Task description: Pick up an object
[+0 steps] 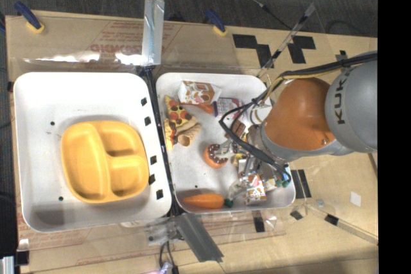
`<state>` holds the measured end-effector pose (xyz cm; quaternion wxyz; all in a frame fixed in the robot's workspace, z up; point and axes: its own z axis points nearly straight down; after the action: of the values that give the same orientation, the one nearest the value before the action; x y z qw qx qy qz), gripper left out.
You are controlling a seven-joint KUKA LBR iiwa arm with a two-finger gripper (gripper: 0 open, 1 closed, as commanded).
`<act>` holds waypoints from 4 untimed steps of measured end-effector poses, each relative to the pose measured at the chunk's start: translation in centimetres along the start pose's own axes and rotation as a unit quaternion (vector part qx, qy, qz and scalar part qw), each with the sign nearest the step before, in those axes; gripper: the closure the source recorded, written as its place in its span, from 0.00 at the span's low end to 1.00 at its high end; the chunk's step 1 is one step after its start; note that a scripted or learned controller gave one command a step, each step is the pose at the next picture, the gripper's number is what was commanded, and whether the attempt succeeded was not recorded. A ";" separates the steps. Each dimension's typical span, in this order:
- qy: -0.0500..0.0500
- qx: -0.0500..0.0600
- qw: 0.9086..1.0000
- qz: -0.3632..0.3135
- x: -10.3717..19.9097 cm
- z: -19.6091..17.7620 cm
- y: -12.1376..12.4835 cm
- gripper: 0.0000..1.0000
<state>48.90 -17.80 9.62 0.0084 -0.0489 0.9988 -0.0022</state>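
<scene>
**Arm low over the right bin's near right corner**

The arm (321,115) reaches in from the right and hangs over the right bin (192,176). Its gripper (252,181) sits low at the near right corner, amid cables and small packets; whether it is open or has hold of anything cannot be told.

In this bin lie a carrot (202,201) along the near wall, a donut (216,155) near the middle, a pizza slice (175,113) and a cone (188,134) by the left wall, and a packet (196,94) at the far side.

The left bin (32,138) holds a yellow tray (103,160) with compartments.
</scene>
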 end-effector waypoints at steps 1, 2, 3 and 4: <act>0.006 -0.002 0.999 -0.039 -2.7 0.3 -0.6 0.00; 0.006 -0.003 0.988 -0.153 -6.9 0.4 -0.4 0.00; 0.008 -0.004 0.996 -0.092 -4.3 -0.3 -2.7 0.00; 0.008 -0.004 0.996 -0.092 -4.4 -0.3 -2.7 0.00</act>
<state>53.49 -20.04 9.97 0.0001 -0.1405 0.9901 0.0005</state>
